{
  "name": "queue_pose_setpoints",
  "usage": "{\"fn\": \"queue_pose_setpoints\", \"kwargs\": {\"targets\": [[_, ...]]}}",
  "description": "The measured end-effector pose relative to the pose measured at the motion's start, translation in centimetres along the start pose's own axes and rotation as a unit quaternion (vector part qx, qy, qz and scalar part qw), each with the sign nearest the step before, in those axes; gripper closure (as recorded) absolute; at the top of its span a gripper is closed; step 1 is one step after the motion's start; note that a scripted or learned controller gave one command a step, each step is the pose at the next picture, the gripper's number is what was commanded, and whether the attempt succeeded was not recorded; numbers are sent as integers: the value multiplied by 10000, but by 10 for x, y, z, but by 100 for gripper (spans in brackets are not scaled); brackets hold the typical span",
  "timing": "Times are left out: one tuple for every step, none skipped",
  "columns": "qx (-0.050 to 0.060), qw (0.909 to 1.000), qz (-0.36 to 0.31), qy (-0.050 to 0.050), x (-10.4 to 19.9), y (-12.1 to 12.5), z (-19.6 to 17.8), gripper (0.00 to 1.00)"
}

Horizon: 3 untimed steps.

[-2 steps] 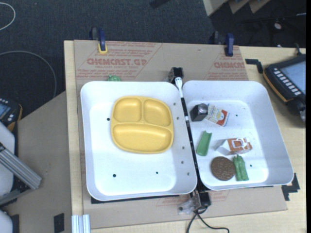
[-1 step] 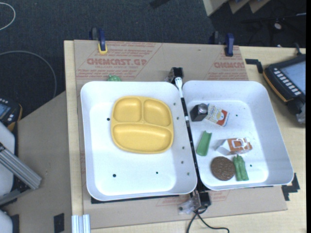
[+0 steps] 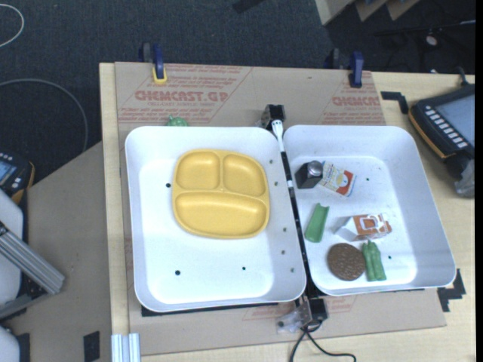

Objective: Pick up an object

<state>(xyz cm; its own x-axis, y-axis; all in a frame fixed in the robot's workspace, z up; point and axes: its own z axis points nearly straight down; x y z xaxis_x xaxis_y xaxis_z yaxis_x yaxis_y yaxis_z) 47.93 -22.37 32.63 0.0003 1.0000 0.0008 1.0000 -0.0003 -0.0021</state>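
Of the robot's kit, one piece to note: a control pendant at the bench's right edge. Dark grey casing with a yellow-orange rim, rows of small pale buttons along one side, dark screen beside them. Grey blurred lump just below it; can't tell what.

Bench under two white bins

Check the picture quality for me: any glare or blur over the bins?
Camera view: soft overall; the left bin floor is washed out bright around the yellow tray; print on the small cartons in the right bin is too blurred to read; shadows faint.
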Motion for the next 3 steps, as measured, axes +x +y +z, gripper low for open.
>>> {"fn": "queue_pose_setpoints", "kwargs": {"targets": [[26,10000,-13,13,1,38,127,100],[-16,10000,-28,3,94,-1,51,100],[9,10000,13,4,44,0,119,100]]}}
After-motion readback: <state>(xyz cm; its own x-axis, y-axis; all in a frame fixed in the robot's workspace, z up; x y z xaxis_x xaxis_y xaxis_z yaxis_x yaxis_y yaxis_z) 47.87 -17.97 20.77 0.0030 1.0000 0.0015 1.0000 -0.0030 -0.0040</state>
